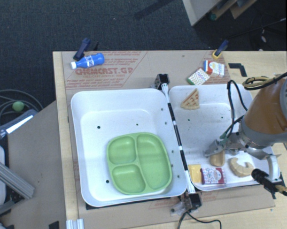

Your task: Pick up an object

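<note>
Left bin (87, 113): green divided tray (138, 162).

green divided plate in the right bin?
No. The green divided plate lies in the left bin; the right bin holds small food items.

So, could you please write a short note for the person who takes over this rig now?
Claw: low in the right bin, just above the tan potato-like piece. I cannot tell if it is open or shut, and nothing is visibly held.
Right bin: waffle wedge at the far corner; yellow block, red-and-white packet and a curved tan piece along the near edge.
Left bin: green divided tray.
Done: no object lifted yet.
Left: grasp one object, probably the tan piece under the claw, and raise it.
</note>
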Controlling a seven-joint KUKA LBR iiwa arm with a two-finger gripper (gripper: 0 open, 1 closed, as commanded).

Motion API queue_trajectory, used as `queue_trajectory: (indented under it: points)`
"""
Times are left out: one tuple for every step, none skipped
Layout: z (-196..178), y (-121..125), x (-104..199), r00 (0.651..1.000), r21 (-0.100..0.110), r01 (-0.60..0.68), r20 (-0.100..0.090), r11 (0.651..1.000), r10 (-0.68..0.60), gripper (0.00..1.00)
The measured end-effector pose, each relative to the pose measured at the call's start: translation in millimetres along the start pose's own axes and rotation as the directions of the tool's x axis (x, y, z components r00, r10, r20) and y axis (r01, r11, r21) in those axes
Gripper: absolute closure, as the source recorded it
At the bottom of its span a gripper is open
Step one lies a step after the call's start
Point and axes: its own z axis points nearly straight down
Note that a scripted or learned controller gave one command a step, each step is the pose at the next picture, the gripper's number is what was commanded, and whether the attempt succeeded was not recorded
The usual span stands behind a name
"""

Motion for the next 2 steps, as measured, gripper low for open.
queue_trajectory:
  points:
    - [-10,0,0,1.000,-0.002,0.000,0.000,1.000,0.000,1.00]
    - [-101,72,60,1.000,-0.003,0.002,0.000,1.000,-0.002,1.00]
